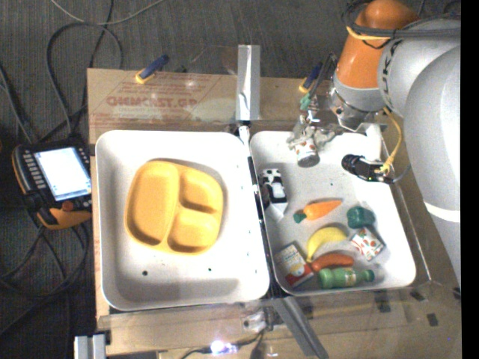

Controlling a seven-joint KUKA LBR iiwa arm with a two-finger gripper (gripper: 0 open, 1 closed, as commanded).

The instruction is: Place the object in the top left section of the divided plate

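Observation:
The yellow divided plate (177, 204) lies in the left white bin (120, 275). Its long section runs down the left side and two smaller sections sit on the right. My gripper (308, 139) hangs over the back left corner of the right bin (400, 275), under the orange band of the arm. A small white can with a red base (305, 152) sits between the fingertips, and the fingers are closed on it. The can hangs slightly tilted just above the bin floor, well to the right of the plate.
The right bin holds a black-and-white toy (275, 185), a carrot (320, 209), a dark green piece (360, 217), a banana (327, 239), a red-and-white carton (367, 244), a red sausage (331, 261), a green bottle (344, 277) and a small box (292, 259). A tablet (60, 173) lies left of the bench.

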